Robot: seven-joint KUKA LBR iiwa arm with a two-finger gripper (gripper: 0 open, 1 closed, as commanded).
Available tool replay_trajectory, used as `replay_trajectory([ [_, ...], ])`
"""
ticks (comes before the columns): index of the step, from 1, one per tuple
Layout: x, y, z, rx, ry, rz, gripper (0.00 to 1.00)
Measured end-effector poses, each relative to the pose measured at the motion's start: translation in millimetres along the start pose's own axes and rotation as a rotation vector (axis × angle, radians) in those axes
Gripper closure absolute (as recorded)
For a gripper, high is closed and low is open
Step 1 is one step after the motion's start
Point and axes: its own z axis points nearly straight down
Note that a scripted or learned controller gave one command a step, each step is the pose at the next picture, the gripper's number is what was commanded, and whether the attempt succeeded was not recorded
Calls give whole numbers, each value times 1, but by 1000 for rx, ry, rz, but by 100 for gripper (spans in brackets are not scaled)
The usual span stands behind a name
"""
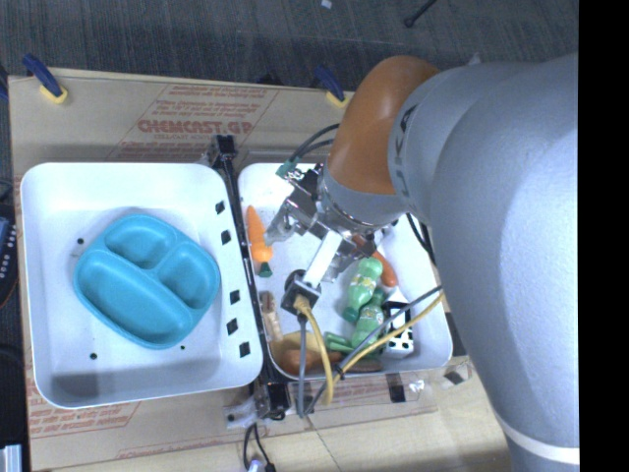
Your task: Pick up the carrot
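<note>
The carrot [257, 236], orange with a small green end, lies along the left wall of the right bin [257, 180], pointing toward the far side. My gripper [283, 218] hangs low over the same bin, just right of the carrot's upper half and very close to it. I see nothing held in the gripper. The grey arm and its orange band cover the bin's far right part.
A green bottle [364, 293], a small orange piece [389, 273], a white die [401, 341], a green item [339, 342] and a brown bread-like thing [295, 354] crowd the right bin's near half. A blue divided plate [147, 278] sits in the left bin [59, 190].
</note>
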Motion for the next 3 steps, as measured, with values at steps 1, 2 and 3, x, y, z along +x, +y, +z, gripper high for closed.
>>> replay_trajectory([
  [1, 1, 61, 51, 4, -1, 214, 0],
  [2, 31, 52, 49, 2, 0, 328, 0],
  [3, 55, 113, 48, 0, -2, 613, 0],
])
